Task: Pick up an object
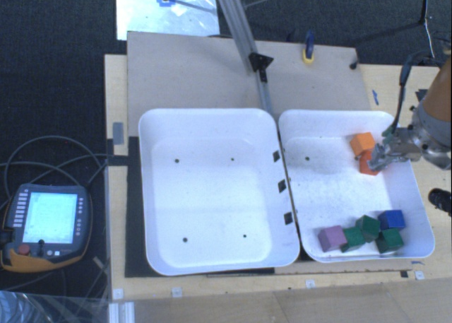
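Two orange blocks (364,150) in right bin (339,124), far right; gripper (378,160) low beside them, finger state unclear.

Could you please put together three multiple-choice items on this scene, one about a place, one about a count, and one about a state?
1. Where do the blocks lie?
A. In the left bin
B. In the right bin
C. On the floor

2. How many orange blocks are there?
A. Two
B. Four
C. None

3. Where is the gripper?
A. Over the left bin
B. Above the pendant
C. At the orange blocks, by the right bin's right wall

Answers:
1 B: every block sits in the right bin.
2 A: two orange blocks lie together near the right wall.
3 C: the gripper is low against the lower orange block; whether it grips the block is unclear.
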{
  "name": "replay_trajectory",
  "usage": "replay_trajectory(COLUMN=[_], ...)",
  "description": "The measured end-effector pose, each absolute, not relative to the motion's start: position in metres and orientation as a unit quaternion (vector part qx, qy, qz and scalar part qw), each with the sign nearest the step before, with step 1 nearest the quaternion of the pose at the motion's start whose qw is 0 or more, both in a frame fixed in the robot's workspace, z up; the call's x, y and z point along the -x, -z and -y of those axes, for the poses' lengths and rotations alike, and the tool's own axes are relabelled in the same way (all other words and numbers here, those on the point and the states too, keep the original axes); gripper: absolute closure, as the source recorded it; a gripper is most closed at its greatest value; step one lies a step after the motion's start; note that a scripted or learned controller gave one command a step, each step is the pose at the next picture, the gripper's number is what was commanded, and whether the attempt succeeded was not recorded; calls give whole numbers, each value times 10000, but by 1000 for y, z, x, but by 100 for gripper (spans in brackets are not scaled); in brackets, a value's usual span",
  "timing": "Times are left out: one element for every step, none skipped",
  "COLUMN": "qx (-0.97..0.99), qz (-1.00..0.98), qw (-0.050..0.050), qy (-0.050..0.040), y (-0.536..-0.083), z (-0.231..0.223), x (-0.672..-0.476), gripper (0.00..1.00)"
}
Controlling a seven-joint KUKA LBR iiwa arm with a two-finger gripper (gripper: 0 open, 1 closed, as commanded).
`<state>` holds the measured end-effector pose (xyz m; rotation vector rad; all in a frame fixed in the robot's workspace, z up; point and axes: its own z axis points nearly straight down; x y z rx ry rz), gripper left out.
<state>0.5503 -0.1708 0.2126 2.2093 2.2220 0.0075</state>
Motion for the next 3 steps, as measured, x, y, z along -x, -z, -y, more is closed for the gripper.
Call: replay_trajectory(qx=[-7053,-7037,-7033], qz=[-7089,-7104,-7109], qw=[48,1,5], qy=[-25,-12,-17], y=[-275,-259,-264], z=[176,126,76], x=[-548,-544,-546], gripper=[100,100,100])
